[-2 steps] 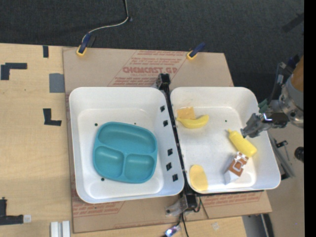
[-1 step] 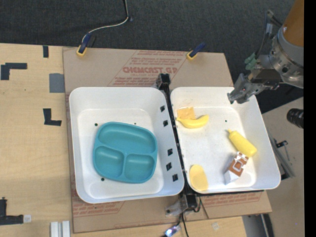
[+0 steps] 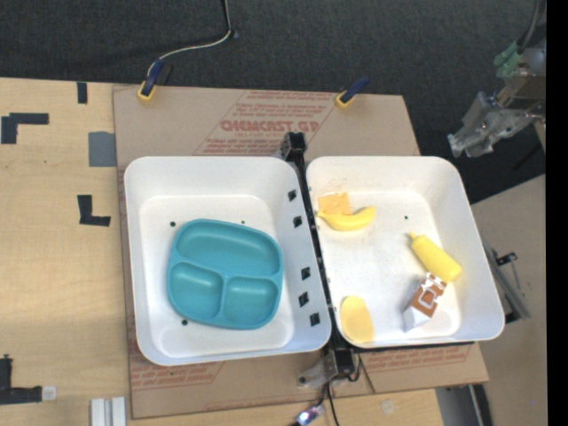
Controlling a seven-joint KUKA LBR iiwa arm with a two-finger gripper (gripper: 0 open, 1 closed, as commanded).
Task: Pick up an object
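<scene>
The right bin holds several small items. A yellow banana lies beside a yellow wedge at its far left. A yellow bottle lies at the right, with a small brown and white carton just in front of it. A yellow oval piece sits at the near edge. My gripper hangs outside the bin, beyond its far right corner, well apart from all of these items.
The left bin holds a teal divided plate. Both bins rest on a cardboard sheet held by two clamps at the back. A black cable runs across the dark floor behind.
</scene>
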